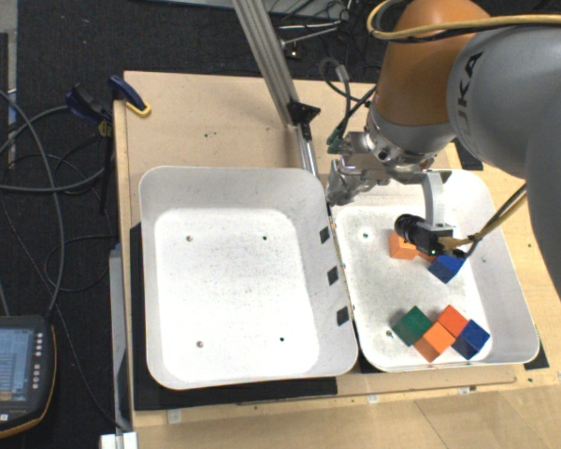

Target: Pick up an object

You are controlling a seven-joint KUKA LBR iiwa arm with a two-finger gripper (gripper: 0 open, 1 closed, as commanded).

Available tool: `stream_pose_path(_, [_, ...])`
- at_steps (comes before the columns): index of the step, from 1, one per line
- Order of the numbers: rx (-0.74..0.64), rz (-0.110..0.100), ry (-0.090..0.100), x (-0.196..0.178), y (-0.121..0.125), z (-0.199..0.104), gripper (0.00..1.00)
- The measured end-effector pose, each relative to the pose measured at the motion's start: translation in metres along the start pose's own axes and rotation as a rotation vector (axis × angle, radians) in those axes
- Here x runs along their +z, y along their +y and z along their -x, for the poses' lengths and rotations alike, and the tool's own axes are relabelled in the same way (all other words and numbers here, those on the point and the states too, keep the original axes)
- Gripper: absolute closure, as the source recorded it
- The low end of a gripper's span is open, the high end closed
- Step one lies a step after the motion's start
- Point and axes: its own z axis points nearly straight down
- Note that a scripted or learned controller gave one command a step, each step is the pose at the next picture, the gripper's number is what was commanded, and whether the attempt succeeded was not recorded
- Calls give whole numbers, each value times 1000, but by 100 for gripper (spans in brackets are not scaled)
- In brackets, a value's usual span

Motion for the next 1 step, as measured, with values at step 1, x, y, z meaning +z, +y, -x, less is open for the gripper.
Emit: stream_pose_path(1, [2,-2,0,17,-11,-49,100])
